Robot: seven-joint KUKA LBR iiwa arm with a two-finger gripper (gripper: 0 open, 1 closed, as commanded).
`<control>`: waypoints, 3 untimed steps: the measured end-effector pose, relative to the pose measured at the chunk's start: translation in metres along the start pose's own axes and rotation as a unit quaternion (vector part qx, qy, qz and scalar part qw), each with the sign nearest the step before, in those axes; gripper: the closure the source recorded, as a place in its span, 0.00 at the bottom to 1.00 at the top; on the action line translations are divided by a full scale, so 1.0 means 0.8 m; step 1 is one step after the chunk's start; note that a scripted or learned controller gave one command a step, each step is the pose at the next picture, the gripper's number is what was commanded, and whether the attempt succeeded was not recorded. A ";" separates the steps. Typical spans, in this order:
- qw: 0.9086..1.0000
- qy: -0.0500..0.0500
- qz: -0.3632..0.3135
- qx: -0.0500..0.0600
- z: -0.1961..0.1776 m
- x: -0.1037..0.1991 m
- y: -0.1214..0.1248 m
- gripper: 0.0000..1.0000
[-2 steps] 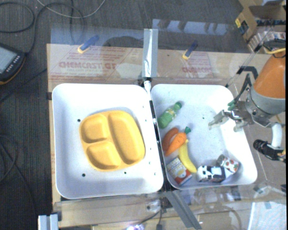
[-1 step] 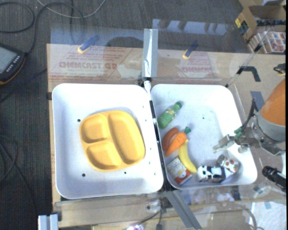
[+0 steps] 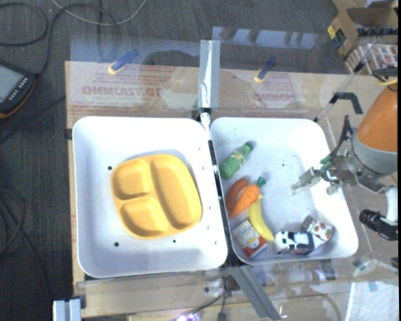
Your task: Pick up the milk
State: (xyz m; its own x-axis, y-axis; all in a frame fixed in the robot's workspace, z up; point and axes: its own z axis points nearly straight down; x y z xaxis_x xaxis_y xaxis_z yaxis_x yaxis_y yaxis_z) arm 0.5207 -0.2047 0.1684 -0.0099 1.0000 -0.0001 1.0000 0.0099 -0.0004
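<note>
Gripper (image 3: 315, 176) fingers spread, we see nothing between them. At its seven o'clock lies one milk carton (image 3: 293, 242). We count one yellow tray (image 3: 158, 194), two bins.

We are seeing even, bright overhead light washing out the white bins (image 3: 87, 179), soft shadows, slight overall blur and glare on clear plastic (image 3: 254, 39).

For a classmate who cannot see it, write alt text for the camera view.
A grey and orange robot arm hovers over the right bin, its gripper above bare floor, apart from the cow-patterned milk carton near the front edge. The left bin holds a yellow divided tray.
</note>
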 end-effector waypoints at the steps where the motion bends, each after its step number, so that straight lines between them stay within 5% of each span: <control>1: 1.000 0.004 -0.018 -0.002 0.088 -0.015 -0.042 0.00; 2: 0.987 -0.007 -0.163 -0.009 0.095 0.026 -0.039 0.00; 3: 0.992 0.002 -0.125 0.000 0.077 -0.020 -0.045 0.00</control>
State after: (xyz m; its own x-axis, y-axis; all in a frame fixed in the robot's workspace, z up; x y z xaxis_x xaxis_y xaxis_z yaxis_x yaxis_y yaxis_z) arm 0.4844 -0.2210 0.1070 -0.2570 0.9664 0.0034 0.9664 0.2570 -0.0003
